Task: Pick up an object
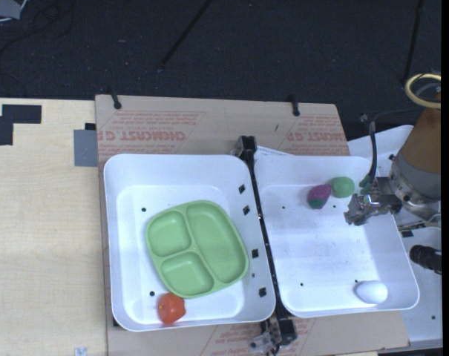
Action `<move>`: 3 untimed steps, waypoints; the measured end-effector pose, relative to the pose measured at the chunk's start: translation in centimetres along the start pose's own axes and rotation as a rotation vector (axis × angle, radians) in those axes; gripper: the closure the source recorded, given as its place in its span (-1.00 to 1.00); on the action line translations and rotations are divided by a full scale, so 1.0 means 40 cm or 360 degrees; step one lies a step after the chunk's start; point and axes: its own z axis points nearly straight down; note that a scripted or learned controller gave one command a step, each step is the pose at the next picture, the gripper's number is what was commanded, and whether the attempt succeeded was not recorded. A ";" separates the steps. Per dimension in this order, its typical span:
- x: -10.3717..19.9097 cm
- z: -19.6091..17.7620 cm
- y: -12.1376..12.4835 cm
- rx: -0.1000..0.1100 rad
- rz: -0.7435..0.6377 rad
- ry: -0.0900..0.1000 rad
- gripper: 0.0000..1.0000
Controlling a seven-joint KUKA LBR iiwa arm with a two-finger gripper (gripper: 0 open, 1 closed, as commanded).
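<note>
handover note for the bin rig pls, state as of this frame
Gripper: low over the right bin's right side, nothing visibly held.
Right bin: purple object touching green ball at the back, just left of the gripper; white egg-shaped object front right.
Left bin: green divided plate, orange-red object at its front corner.
Done: nothing lifted.
Left: grasp and lift one object.

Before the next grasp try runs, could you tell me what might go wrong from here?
1. The purple object and green ball touch in the right bin, so closing on one may nudge or drag the other.
2. The gripper sits near the bin's right wall, which it might clip on descent.
3. The white egg lies in the near corner, a tight spot for fingers.
</note>
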 end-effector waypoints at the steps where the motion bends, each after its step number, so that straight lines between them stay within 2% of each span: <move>1: 0.155 0.013 0.022 0.0006 -0.0007 0.0006 1.00; 2: 0.279 0.019 0.012 0.0008 -0.0006 0.0005 1.00; 3: 0.384 0.010 0.034 0.0006 -0.0004 0.0002 1.00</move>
